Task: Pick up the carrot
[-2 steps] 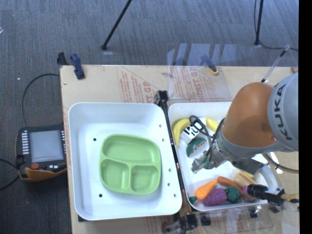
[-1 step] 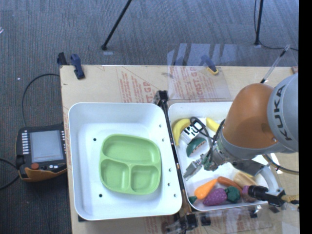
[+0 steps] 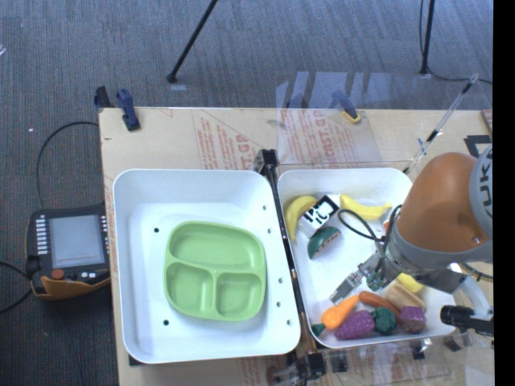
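The carrot [image 3: 341,311] is a small orange piece with a green tip, lying near the front edge of the right bin [image 3: 378,179], slanted down to the left. My gripper [image 3: 360,281] hangs just above and to the right of it, low in the bin, under the orange wrist band [image 3: 438,203]. Nothing shows as held. The arm hides part of the bin's right side.
Around the carrot lie purple grapes [image 3: 358,326], a green piece [image 3: 385,320], a red-orange piece [image 3: 377,301] and a dark red piece [image 3: 413,319]. Bananas [image 3: 297,210], a black-and-white box [image 3: 322,211] and a watermelon slice [image 3: 324,242] sit farther back. The left bin holds a green divided plate [image 3: 216,271].
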`<state>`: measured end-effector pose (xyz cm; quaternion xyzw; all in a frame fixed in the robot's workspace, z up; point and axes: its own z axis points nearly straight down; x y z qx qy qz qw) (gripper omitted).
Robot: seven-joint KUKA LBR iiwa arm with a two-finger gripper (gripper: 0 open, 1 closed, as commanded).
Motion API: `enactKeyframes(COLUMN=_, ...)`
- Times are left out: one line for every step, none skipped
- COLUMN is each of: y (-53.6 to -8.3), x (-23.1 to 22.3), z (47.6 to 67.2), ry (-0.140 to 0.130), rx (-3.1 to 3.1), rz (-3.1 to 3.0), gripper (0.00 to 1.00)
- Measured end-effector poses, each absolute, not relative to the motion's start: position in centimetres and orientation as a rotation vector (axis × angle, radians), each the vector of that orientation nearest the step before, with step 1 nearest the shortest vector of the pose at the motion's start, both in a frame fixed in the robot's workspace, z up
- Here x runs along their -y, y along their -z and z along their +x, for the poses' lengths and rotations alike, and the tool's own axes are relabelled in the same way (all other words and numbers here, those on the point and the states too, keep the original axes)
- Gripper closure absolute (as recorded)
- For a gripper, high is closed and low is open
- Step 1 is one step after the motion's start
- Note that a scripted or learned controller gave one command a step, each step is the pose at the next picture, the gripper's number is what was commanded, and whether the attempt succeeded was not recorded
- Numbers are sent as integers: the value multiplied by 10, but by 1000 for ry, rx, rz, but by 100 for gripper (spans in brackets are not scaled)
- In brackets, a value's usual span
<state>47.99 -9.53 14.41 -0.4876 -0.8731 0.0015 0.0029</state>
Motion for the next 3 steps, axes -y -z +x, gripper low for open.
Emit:
enactKeyframes(y=-84, x=96, z=473, ry=-2, rx=2786, rz=-1428, gripper=0)
enactKeyframes(y=-95, x=96, z=475, ry=3, rx=2782, rz=-1443, gripper=100)
enactKeyframes(y=-187, x=49, z=477, ry=2, rx=2524, rz=-1866, gripper=100)
